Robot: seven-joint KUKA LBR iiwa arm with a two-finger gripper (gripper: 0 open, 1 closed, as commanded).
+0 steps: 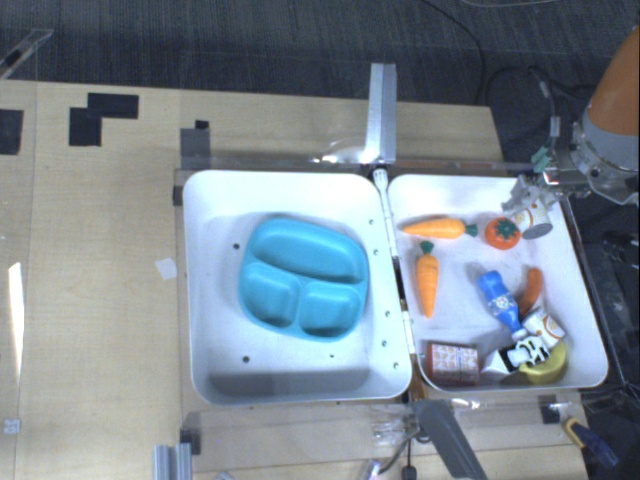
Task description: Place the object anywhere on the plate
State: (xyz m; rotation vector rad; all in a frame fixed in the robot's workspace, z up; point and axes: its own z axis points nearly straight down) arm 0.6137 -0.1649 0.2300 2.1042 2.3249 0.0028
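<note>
A blue plate (303, 275) with three compartments lies in the left bin (215, 368), with nothing on it. The right bin (585, 298) holds several toy items: an orange carrot (436, 229) lying across near the far wall, a second carrot (427, 280) pointing toward me, a red tomato (502, 232), a blue bottle (497, 298), a brown sausage (531, 287), a brown box (455, 361), and a black-and-white item on a yellow one (535, 354). My gripper (530, 213) hangs at the right bin's far right corner, just right of the tomato.
A metal post (382, 118) stands behind the divider between the bins. The grey arm with its orange band (612, 118) comes in from the upper right. Cables trail over the dark floor behind the bench.
</note>
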